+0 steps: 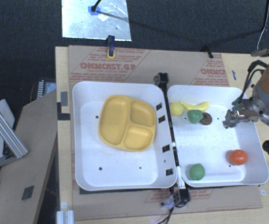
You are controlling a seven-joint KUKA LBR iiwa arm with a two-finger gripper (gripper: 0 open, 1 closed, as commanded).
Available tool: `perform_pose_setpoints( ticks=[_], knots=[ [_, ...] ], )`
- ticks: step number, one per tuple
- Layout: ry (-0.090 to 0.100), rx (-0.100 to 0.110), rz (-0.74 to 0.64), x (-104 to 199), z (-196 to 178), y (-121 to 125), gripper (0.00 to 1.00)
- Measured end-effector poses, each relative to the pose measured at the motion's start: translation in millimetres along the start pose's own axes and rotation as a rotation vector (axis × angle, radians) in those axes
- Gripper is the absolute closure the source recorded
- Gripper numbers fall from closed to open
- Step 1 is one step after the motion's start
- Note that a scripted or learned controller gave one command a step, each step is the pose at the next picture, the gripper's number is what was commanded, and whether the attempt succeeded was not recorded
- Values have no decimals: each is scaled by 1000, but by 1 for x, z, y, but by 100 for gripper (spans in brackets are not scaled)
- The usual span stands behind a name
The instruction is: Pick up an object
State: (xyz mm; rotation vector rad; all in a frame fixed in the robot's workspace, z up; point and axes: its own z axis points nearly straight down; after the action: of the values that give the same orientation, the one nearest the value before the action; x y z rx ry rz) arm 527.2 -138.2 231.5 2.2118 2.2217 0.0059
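Objects all lie loose in the right bin (253, 139), the orange ball (237, 157) nearest the claw (229, 121), which hangs over the bin's right side with nothing visibly grasped, so picking remains undone.

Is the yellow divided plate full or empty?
Empty. The yellow plate in the left bin shows bare compartments, with nothing lying in them.

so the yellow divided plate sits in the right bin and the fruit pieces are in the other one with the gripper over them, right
Not quite. In the camera view the yellow divided plate sits in the left bin, not the right. The fruit pieces, such as the orange ball and green ball, are in the right bin, with the gripper over them.
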Motion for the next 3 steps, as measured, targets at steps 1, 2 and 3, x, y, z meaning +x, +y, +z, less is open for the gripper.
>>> perform_pose_setpoints(
  ticks=[1, 2, 3],
  knots=[
    [3, 5, -5, 59, 0, -5, 100],
    [4, 5, -5, 109, 5, 8, 100],
    [4, 5, -7, 169, -4, 7, 100]
  ],
)
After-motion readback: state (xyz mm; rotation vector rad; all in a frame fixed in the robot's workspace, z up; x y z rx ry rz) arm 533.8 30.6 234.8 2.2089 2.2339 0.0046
